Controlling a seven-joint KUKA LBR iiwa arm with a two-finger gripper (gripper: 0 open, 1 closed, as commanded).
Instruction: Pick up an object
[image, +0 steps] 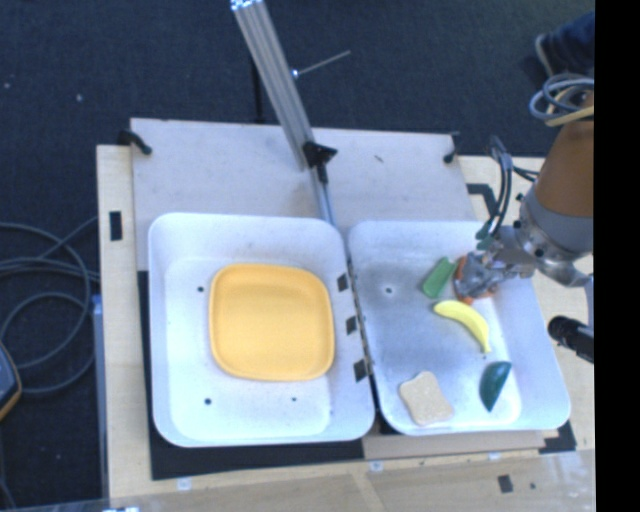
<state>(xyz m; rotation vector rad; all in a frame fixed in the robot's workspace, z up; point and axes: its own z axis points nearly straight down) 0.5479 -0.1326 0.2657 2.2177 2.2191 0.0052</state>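
The right bin's (392, 400) middle lies bare; banana (466, 322), bread slice (427, 398) and dark green piece (493, 384) crowd its near-right side.

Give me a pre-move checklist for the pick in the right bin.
1. Gripper over the right white bin: ok, it is at the bin's far right part.
2. Target nearby: ok, the green oblong piece and the yellow plastic banana lie just beside the gripper.
3. Object already held: cannot tell.
4. Other items apart from the gripper: ok, the tan bread-slice toy and the dark teal leaf-shaped piece lie nearer the front wall.
5. Yellow square plate in the left white bin: ok, out of the way.
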